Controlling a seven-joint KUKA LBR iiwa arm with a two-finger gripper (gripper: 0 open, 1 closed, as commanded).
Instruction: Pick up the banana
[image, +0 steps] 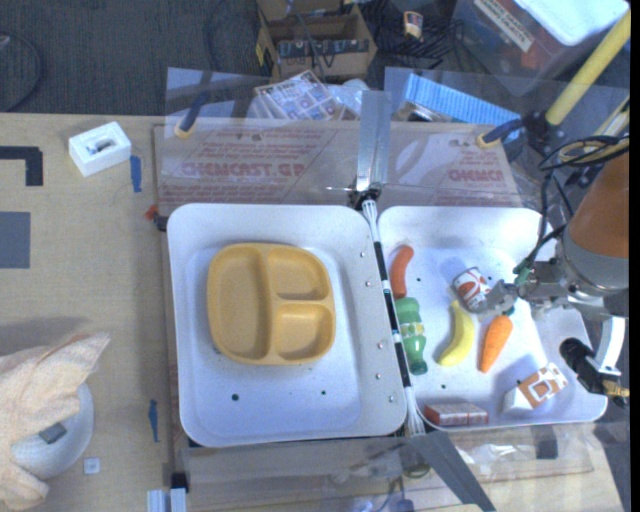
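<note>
two shallow white bins side by side on a wooden bench (70, 250), ordered here from largest item to smallest.

left bin (200, 400): holding a yellow divided plate (270, 302), three compartments, lying flat near the bin's middle.

right bin (440, 225): holding the smaller things. grey arm with orange band (605, 215) entering from the right edge, above the bin's right side. gripper (505, 295) reaching leftward at mid-bin, near the top of the carrot and just beside the can; whether fingers released or clenched, cannot tell, the tips too small and dark against the clutter.

banana (457, 338): yellow, curved, lying flat in the middle of the right bin, between the green bottle and the carrot, apart from the gripper, not between any fingers.

green bottle (411, 337): lying along the bin's left wall, just left of the banana.

carrot (494, 341): orange, pointing toward the near edge, just right of the banana.

hot dog sausage (400, 270): orange-red, lying lengthwise above the bottle.

red and white can (470, 288): on its side, above the banana.

small orange and white carton (541, 386): near the bin's near right corner.

brown bar (455, 414): along the near wall.

white box (100, 147): on the bench, far left corner, well apart from both bins.
</note>
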